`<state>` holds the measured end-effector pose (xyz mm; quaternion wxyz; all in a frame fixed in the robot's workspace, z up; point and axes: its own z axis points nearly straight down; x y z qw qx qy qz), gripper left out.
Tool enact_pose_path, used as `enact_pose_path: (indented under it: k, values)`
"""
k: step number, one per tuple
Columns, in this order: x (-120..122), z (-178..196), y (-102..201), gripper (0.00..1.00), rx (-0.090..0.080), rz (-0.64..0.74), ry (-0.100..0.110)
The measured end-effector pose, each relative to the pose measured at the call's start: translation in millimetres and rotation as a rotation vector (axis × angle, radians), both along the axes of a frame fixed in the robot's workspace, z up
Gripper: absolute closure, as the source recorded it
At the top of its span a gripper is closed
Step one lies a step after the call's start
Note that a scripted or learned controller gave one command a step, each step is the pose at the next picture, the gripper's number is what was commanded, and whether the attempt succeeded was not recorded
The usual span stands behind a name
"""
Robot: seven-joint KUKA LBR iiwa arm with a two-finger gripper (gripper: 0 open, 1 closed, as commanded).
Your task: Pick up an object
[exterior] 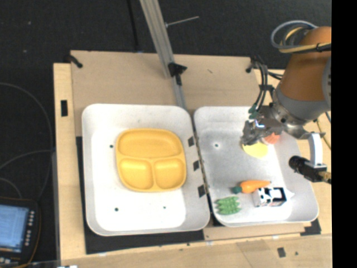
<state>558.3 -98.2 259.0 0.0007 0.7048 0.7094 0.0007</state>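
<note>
My gripper (255, 132) hangs over the upper right part of the right bin (223, 161), directly above a pale yellow flat piece (256, 149) and a small red-orange thing (272, 139) partly hidden behind the wrist. Lower in the same bin lie an orange carrot with a green top (254, 186), a black-and-white cow-patterned block (270, 196) and a green ridged toy (228, 206). From above, the wrist hides the fingertips.
The left bin (95, 172) holds a yellow divided plate (150, 159). A metal pole (162, 43) slants down to the gap between the bins. The bench's brown board (117, 77) surrounds both bins.
</note>
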Motion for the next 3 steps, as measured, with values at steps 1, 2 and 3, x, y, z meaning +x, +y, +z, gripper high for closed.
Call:
enact_pose_path:
  k: [1, 2, 3]
  values:
    - [5.0, 7.0, 54.2, 1.00, 0.001, 0.002, -0.001]
    - [5.1, -9.9, 107.8, 1.00, 0.001, 0.000, 0.002]
    - [2.4, -20.8, 155.3, 1.00, 0.001, 0.000, 0.003]
